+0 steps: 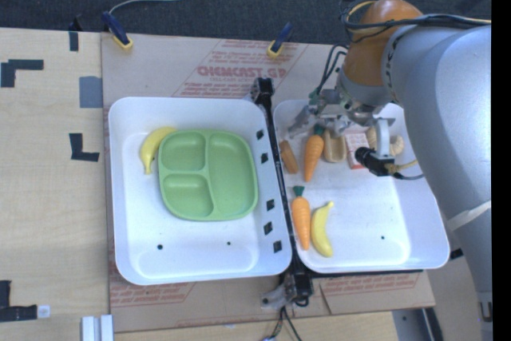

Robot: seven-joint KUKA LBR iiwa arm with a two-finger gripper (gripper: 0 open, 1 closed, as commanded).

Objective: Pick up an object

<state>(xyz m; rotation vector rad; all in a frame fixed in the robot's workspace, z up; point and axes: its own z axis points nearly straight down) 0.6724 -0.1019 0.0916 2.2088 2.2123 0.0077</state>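
Observation:
My gripper (326, 119) hangs over the far end of the right bin (399, 239), just above the top of an upright orange carrot (313, 157). A brown sausage-like piece (288, 157) lies to the carrot's left and a tan bread piece (334, 148) to its right. Nearer the front, a second carrot (300, 221) lies beside a small yellow banana (322, 229). The view shows nothing held in the gripper. The arm's grey body covers the bin's right side.
The left bin (128, 243) holds a green divided plate (209, 176) with a yellow banana (152, 146) at its left edge. A black divider (271, 172) runs between the bins. A pale round object (386, 141) lies under the wrist.

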